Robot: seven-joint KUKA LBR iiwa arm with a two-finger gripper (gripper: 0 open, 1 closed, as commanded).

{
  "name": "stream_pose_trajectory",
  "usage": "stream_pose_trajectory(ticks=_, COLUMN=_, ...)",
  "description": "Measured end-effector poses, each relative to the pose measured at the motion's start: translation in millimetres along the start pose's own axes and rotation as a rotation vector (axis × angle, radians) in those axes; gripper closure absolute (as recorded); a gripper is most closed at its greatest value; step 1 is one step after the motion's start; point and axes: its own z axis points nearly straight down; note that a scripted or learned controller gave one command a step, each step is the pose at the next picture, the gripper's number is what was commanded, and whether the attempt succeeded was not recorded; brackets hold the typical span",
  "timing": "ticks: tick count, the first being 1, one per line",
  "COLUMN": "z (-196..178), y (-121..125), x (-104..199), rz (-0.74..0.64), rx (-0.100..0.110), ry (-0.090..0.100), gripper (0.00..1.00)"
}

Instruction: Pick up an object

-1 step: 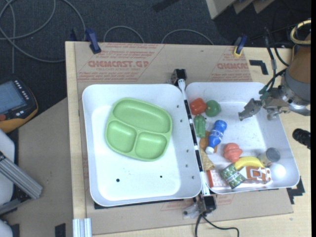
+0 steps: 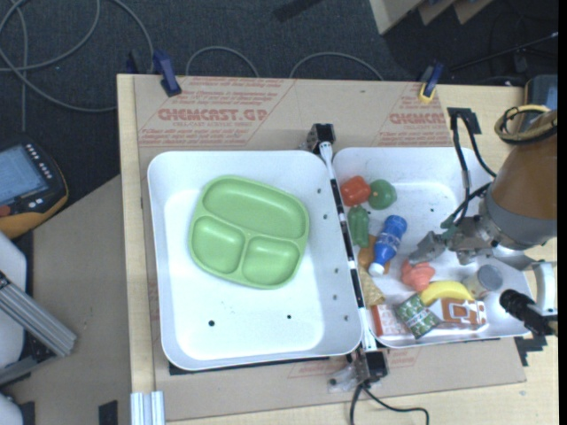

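Hovering low at centre right of the frame over the right-hand shallow white bin (image 2: pixel 403 159), two-finger metal gripper (image 2: pixel 431 247), impossible to tell whether open or closed. Just below, a round red-orange toy (image 2: pixel 416 275) beside a yellow plastic banana (image 2: pixel 446 290); further left, a blue-and-white bottle (image 2: pixel 387 240). Over in the left white bin (image 2: pixel 177 317), a green divided plastic plate (image 2: pixel 249 230)
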Motion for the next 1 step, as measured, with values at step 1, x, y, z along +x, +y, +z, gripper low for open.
stream_pose_trajectory(ticks=1, z=54.4, y=-9.8, x=30.0, rz=0.000, rx=0.000, ry=0.000, gripper=0.00)
